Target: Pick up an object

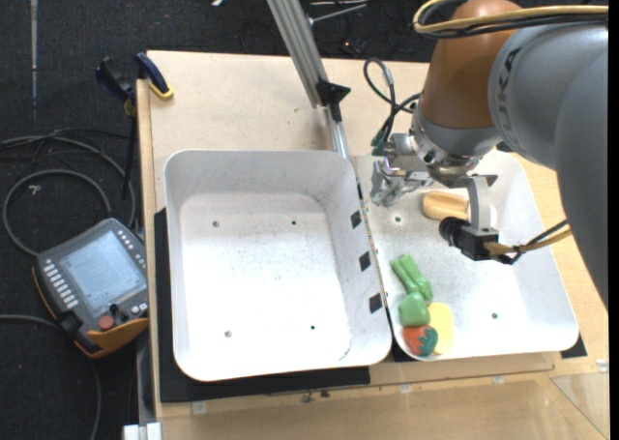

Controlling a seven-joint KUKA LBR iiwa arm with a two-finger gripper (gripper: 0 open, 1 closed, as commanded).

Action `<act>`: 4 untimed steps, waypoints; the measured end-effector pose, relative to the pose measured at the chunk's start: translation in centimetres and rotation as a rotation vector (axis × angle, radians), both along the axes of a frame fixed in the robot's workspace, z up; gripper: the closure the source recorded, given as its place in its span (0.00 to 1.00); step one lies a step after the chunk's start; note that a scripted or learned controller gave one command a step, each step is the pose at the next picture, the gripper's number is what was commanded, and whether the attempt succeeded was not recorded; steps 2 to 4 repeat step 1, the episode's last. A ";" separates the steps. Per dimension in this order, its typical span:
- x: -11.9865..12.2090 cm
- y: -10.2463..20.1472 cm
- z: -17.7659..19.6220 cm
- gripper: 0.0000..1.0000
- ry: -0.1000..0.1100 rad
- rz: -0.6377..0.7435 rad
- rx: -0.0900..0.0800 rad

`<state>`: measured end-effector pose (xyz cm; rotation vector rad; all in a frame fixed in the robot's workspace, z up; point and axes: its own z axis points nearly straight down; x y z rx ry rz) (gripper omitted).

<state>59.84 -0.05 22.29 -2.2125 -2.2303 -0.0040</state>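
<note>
Light wooden bench point(242, 100) carried two shallow white plastic bins: left bin point(193, 177), right bin point(542, 322). Grey arm's two-finger gripper point(387, 187) hung over right bin's far-left corner; open or closed, could not tell. Tan oblong block point(443, 204) lay just beside it. Green, yellow, red toys point(418, 305) clustered near front. Grey-orange teach pendant point(92, 283) sat on dark floor.

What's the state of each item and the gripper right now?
gripper: low over the right bin's far left corner, nothing seen between its fingers
right bin: holds all the objects
tan piece: lying flat, beside the wrist
green pieces: lying by the left wall
red piece: at the near left corner, touching the yellow piece
left bin: flat on bench
</note>
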 end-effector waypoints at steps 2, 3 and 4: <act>-0.7 6.2 1.3 1.00 0.000 0.002 0.001; -0.7 6.2 1.3 1.00 0.000 0.002 0.001; -0.7 6.2 1.3 1.00 0.000 0.002 0.001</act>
